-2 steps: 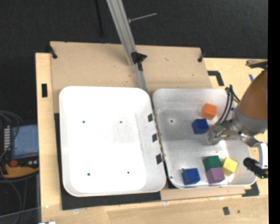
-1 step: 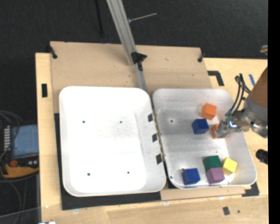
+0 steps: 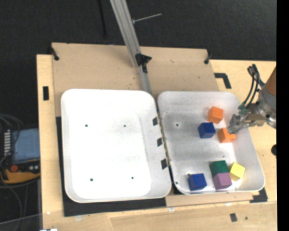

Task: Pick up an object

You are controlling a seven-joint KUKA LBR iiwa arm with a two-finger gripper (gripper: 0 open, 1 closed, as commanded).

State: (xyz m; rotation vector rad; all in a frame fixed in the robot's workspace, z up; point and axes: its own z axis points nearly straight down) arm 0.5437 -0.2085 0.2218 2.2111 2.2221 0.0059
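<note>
Hand (image 3: 235,123) by right bin's (image 3: 253,148) far rim, grip unclear, touching orange block (image 3: 226,136); bare floor leftward

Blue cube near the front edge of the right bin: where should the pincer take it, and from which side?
Come straight down on the blue cube and close on its left and right faces. Its left side is open, with a gap before the green cube and purple cube; the bin wall crowds the front.

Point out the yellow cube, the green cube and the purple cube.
yellow cube (image 3: 237,170), camera view, top face.
green cube (image 3: 218,167), camera view, top face.
purple cube (image 3: 222,180), camera view, top face.
</note>
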